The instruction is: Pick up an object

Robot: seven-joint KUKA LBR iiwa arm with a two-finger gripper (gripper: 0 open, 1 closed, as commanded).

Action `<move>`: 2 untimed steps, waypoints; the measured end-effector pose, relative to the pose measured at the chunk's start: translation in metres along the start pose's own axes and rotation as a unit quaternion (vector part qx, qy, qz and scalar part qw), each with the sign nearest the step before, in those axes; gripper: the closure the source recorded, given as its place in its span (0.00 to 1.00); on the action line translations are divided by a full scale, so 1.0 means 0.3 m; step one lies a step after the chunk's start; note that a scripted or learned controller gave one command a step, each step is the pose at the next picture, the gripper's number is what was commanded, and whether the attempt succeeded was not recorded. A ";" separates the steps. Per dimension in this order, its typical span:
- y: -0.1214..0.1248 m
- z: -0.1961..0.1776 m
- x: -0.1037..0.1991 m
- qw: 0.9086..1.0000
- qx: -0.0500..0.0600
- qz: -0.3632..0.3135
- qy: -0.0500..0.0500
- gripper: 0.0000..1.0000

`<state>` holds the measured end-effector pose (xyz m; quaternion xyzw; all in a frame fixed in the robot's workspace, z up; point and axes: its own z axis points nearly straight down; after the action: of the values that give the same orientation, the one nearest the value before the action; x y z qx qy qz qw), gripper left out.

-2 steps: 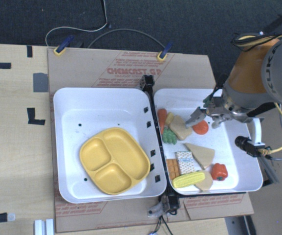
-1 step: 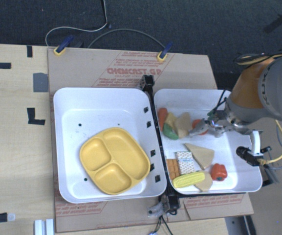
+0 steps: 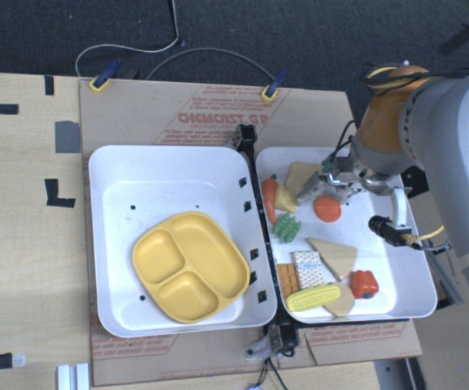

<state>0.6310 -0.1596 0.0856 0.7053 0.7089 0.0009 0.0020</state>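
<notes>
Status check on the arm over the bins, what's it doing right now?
Gripper low in right bin, fingers unclear. Nothing seen held. Orange ball just beside it, carrot and tan wedge crowding close.

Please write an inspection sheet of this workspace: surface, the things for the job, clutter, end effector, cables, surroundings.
Surface: brown board on a wooden bench, bearing the left bin and the right bin side by side.
Job's things: in the right bin, corn cob, red pepper, tomato, carrot, green leafy piece, wedge, cracker.
Clutter: yellow divided plate in the left bin.
End effector: end effector low over the right bin's upper part, beside the tomato; grip state cannot be told.
Cables: white cable looping behind the board.
Surroundings: dark carpet; black tape marks on the bench.
</notes>
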 end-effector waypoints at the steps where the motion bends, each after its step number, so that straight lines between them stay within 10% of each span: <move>1: -0.003 -0.035 -0.004 1.000 0.000 0.001 0.000 1.00; 2: -0.004 -0.035 -0.004 1.000 0.000 0.001 0.000 0.00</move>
<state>0.6299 -0.1608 0.0961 0.7061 0.7081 0.0011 0.0017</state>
